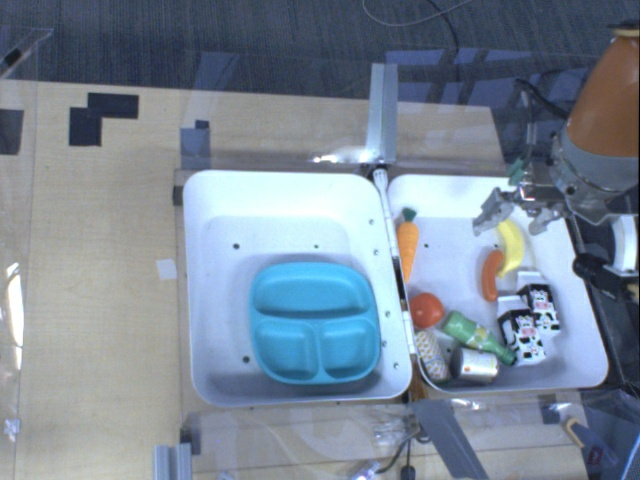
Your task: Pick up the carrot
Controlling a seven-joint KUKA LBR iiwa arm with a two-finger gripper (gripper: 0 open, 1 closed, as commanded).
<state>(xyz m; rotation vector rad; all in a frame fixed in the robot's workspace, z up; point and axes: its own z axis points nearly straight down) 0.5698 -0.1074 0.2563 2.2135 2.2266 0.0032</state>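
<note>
Carrot (408, 240): one; bins (300, 193): two

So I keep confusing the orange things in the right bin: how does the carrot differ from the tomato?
The carrot is long and tapered, orange with a green top; the tomato is round and redder. The carrot lies lengthwise along the bin's left wall, in its upper part, while the tomato sits lower down, beside a green bottle. Both lie in the right bin, apart from the gripper.
</note>
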